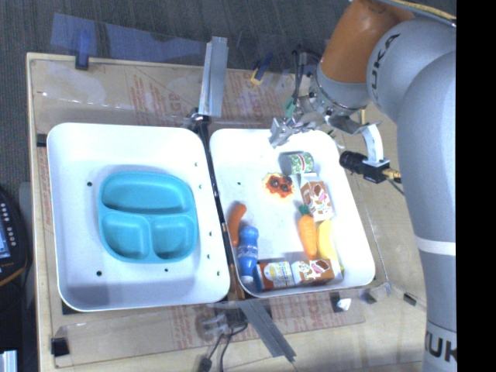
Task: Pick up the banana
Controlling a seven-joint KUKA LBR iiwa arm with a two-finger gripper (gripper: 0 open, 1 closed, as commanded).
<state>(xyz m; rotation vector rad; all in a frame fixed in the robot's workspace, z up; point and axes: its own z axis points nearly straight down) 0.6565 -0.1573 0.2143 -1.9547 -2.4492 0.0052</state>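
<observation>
The banana (327, 243) is a small yellow piece lying lengthwise near the right wall of the right bin (240, 149), pressed against an orange carrot (308, 235) on its left. My gripper (280, 132) hangs over the bin's far edge, well above and behind the banana, with nothing seen in it. A green can (297, 162) and a juice carton (316, 198) lie between the gripper and the banana.
The right bin also holds an orange-red toy (277, 184), an orange sausage (235, 222), a blue bottle (248, 254) and a flat carton (298, 271) along the near wall. The left bin (70, 153) holds a blue divided tray (147, 215).
</observation>
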